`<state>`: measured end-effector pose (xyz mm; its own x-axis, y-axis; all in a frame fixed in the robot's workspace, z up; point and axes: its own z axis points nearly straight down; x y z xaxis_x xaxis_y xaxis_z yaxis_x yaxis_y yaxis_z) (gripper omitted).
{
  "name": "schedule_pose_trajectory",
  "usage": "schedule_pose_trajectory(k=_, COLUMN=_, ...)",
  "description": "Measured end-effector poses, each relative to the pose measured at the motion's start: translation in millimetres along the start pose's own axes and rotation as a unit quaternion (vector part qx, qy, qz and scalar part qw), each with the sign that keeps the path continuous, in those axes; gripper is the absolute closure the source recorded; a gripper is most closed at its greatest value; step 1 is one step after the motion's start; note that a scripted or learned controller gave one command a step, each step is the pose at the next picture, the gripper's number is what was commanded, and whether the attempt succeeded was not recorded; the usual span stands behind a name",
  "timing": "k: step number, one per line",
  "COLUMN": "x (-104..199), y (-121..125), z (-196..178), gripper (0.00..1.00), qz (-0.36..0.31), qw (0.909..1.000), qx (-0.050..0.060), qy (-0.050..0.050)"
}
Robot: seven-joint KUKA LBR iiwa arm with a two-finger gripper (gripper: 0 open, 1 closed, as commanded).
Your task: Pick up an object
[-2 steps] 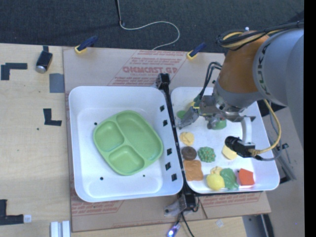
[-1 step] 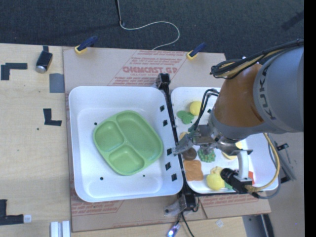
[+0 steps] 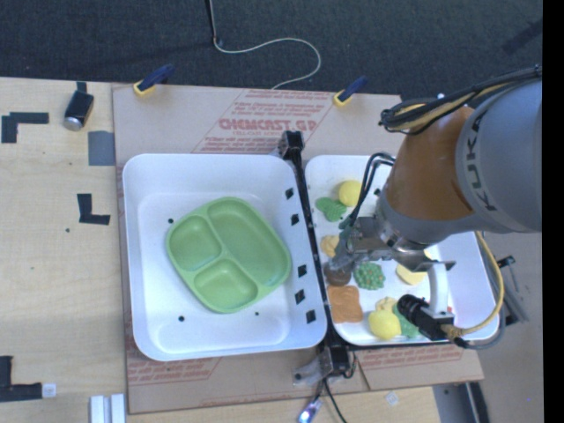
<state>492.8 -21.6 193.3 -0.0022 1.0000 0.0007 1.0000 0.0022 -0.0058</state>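
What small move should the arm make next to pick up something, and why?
Probably a short, straight descent. The gripper sits low in the right bin, over the toys near the divider, with an orange piece and a dark green piece just beside it. Nothing visibly sits between its fingers, so lowering onto the nearest toy seems best.

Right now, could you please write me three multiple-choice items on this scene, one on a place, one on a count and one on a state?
1. Where does the green tray lie?
A. left bin
B. right bin
C. on the cardboard

2. How many compartments does the tray have?
A. two
B. three
C. five

3. Where is the gripper?
A. over the left bin
B. above the carpet
C. low in the right bin

Answers: 1 A, it rests in the left bin. 2 B, three hollows show. 3 C, it sits among the small toys.
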Motion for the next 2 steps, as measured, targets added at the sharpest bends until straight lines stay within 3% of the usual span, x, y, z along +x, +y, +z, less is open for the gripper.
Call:
schedule_pose_trajectory(k=1, x=58.1, y=-9.4, z=-60.3, gripper=1.0, qz=-0.003, qw=1.0, qx=-0.004, qy=0.001)
schedule_pose_trajectory(k=2, x=85.3, y=-9.1, z=-248.1, gripper=1.0, qz=-0.002, qw=0.9999, qx=-0.012, qy=0.002)
